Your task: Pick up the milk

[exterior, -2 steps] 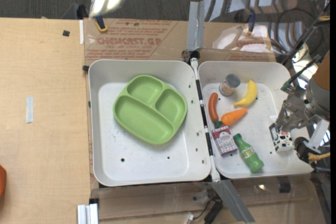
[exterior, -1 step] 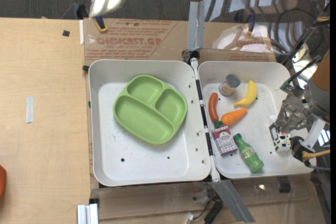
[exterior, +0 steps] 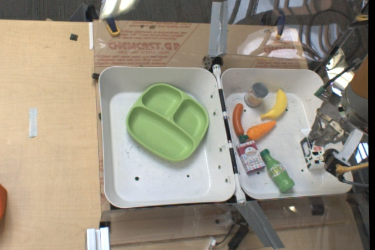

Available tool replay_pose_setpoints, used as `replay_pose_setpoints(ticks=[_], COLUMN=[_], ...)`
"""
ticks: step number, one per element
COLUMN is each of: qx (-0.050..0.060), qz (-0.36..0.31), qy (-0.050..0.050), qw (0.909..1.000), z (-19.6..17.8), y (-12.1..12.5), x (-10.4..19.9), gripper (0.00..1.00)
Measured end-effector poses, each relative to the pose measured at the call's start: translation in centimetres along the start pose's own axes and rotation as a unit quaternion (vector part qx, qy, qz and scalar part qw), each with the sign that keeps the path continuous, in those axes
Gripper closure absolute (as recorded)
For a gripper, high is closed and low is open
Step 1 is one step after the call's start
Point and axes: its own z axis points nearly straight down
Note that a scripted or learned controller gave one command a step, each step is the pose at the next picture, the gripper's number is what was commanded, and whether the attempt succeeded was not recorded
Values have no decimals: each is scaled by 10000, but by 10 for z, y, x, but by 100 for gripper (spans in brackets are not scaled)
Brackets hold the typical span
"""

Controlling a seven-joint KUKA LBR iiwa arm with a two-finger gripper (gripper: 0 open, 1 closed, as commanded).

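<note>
Lying well left of the gripper (exterior: 316,152) — milk (exterior: 250,157), bin's near-left corner.

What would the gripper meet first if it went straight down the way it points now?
Probably bare floor of the right bin near its right wall. The gripper hangs right of the green bottle; the milk lies further left, off that line. Depth is unclear.

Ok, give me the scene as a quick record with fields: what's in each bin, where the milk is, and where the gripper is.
left bin: green divided plate
right bin: milk carton, green bottle, carrot, sausage, banana, small can
milk position: lying near the right bin's left wall, beside the green bottle
gripper: over the right bin's right side, apart from the milk
</note>
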Motion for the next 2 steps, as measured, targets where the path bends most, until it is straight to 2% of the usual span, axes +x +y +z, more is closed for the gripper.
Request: replay_pose_setpoints(ticks=[2], qx=[6], qz=[462], qy=[1], qw=[9989], z=[11], y=[15], x=[-18], gripper=[100])
